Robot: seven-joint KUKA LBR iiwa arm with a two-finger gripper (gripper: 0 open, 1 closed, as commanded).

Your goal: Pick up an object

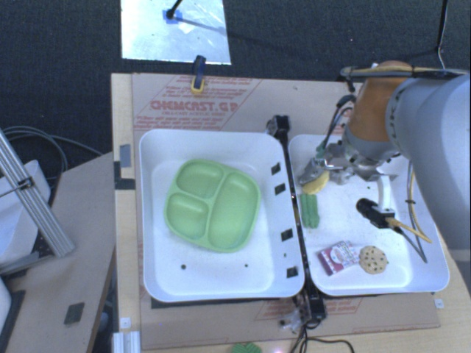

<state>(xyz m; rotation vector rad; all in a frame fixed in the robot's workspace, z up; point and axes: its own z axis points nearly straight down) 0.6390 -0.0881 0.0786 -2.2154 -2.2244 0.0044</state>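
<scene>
My gripper (315,170) is low over the far left part of the right bin (425,271), right above a small yellow object (316,184) that shows just under it. A green object (310,211) lies just in front of the yellow one, along the bin's left wall. Near the bin's front lie a red and white packet (337,257) and a round cookie (373,259), side by side. The gripper's body hides part of the yellow object.
The left bin (162,271) holds a light green divided plate (213,204). A black divider with clips (288,197) runs between the two bins. The grey arm (434,138) covers the right bin's far right side.
</scene>
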